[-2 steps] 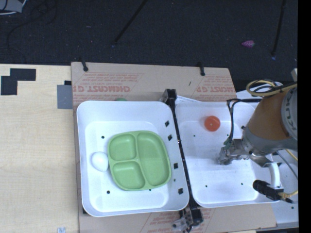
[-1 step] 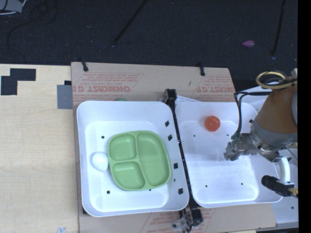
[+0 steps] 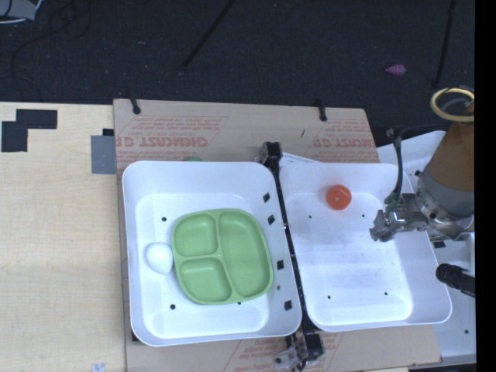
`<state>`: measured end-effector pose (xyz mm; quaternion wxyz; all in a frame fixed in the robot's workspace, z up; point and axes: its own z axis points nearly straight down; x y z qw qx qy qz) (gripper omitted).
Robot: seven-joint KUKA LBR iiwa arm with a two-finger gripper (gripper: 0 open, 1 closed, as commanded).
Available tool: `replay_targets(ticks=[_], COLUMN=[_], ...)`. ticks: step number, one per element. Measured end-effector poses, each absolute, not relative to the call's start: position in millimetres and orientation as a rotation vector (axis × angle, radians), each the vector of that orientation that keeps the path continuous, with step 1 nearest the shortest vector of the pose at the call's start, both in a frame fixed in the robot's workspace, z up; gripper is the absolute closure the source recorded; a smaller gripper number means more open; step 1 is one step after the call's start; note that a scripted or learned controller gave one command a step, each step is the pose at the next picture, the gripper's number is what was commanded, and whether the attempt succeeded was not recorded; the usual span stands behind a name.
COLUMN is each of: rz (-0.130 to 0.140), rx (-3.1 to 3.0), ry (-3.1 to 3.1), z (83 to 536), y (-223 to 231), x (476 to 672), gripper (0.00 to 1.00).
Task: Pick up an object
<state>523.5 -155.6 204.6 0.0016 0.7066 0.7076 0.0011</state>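
The small round orange-red ball (image 3: 338,197) lies in the upper part of the right shallow white plastic bin (image 3: 364,301), near the centre divider and well apart from the other contents. The metal two-finger claw (image 3: 385,225) sits at the bin's right wall, near the ball but apart from it; the opening state cannot be determined, and no object is visible in it. Handling judgement: the ball is probably light, smooth and prone to rolling. Grip across its widest part from above, centred. The left white bin (image 3: 139,208) contains a green three-compartment plastic tray (image 3: 221,254) with a small white egg-shaped object (image 3: 159,256) touching its left edge.
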Motion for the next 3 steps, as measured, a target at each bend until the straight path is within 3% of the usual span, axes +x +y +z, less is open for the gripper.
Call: replay_targets(ticks=[1, 3], rz=[0.001, -0.003], rx=[2.219, 2.221], ry=[2.222, 2.228], z=[247.4, 252.7], y=[-154.9, -55.9], x=[528.0, 514.9], gripper=[1.00, 1.00])
